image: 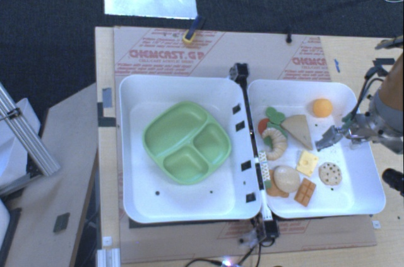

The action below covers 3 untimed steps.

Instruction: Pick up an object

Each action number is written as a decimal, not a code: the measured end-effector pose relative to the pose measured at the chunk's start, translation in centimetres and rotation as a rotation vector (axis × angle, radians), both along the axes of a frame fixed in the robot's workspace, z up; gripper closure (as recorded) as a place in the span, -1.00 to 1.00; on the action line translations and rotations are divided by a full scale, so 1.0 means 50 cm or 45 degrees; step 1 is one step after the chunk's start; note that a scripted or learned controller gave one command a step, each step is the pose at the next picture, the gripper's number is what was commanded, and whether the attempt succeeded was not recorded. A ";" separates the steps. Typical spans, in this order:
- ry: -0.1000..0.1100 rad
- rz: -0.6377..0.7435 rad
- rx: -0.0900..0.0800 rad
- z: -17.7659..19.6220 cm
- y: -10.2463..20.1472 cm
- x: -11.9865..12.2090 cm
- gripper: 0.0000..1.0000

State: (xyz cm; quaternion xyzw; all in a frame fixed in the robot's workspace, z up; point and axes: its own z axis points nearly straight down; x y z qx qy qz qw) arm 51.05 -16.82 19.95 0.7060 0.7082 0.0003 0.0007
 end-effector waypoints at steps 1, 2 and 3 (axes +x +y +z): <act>0.005 -0.003 0.002 -0.124 -0.004 0.000 -1.00; -0.006 -0.002 -0.002 -0.223 -0.005 0.005 -1.00; -0.006 -0.002 -0.001 -0.199 -0.005 0.005 1.00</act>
